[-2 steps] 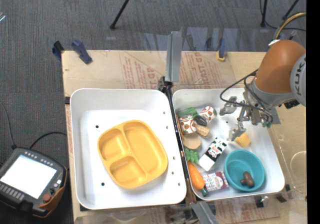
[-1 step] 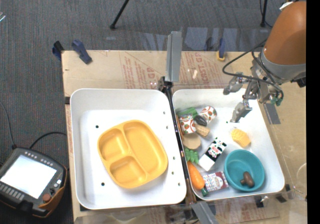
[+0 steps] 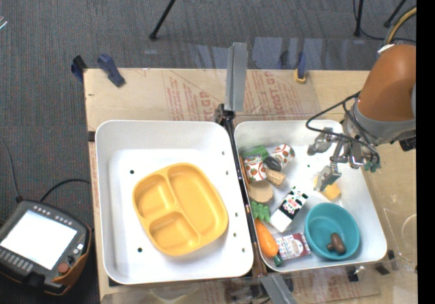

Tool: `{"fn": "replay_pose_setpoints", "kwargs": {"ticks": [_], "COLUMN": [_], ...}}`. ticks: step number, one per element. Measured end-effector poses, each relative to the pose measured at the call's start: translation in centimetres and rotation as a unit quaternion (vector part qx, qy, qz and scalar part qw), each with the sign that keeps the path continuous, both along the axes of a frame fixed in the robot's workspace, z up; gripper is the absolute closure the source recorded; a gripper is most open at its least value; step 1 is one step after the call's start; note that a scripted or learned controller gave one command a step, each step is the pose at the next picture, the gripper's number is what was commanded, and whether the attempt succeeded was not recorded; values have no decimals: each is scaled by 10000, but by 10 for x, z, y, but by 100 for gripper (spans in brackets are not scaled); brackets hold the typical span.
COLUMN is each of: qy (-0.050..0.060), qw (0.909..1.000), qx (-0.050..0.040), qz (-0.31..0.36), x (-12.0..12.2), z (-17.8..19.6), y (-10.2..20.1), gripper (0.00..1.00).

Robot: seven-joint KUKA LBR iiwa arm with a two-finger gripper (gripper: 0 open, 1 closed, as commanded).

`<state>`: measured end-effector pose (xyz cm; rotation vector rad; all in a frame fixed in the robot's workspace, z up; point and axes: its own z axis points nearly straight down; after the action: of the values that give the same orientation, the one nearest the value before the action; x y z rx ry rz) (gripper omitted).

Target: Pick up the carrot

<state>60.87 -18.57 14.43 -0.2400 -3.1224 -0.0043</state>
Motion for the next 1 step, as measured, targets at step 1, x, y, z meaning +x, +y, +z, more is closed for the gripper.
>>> {"fn": "replay_pose_setpoints", "kwargs": {"ticks": [1], "qy": [-40], "qw": [9997], "qx": [-7], "qz": [-224], "x": [-19], "z": [-59], "y": [-25], "gripper": [0]}}
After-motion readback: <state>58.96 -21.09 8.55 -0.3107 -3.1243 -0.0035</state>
